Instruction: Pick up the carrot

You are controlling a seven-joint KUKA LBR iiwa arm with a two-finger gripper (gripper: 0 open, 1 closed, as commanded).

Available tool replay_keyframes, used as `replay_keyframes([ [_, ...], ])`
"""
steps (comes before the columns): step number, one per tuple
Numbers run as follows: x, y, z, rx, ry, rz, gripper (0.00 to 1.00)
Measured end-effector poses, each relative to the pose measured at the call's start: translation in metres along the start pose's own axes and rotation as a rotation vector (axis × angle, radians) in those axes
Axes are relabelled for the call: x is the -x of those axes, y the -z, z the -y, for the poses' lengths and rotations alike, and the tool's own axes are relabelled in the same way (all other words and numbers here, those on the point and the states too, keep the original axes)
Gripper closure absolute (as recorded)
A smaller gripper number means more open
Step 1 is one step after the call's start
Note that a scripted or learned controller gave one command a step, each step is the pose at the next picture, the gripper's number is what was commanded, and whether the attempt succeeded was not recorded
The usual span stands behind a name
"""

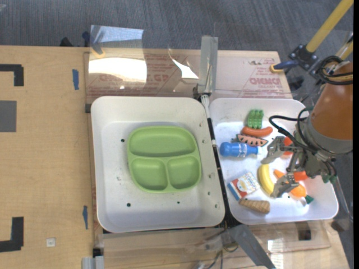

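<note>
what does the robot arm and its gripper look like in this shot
The arm enters from the right with a rounded orange band over a grey ring. Black cables loop beside it at the wrist. The gripper below is grey metal, thin and angular, with slender linkages leading to the jaws.

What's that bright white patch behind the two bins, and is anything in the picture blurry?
In the camera view, the white patch is glare on a clear plastic sheet taped over cardboard behind the left bin. The green plate and the toys look fairly sharp; the orange band on the arm, closest to the lens, looks soft. Shadows are faint.
</note>
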State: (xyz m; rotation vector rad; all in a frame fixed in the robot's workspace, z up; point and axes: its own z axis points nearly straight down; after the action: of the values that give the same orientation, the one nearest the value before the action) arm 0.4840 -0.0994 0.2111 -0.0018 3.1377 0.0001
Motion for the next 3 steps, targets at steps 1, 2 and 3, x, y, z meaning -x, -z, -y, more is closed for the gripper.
replay_keyframes([
  [1,0.038,-0.110,0.032,0.004,0.104,-0.012,0.00],
  [2,0.007,-0.120,0.029,-0.006,0.249,0.017,0.00],
  [3,0.010,-0.120,0.001,-0.006,0.230,0.014,0.00],
])
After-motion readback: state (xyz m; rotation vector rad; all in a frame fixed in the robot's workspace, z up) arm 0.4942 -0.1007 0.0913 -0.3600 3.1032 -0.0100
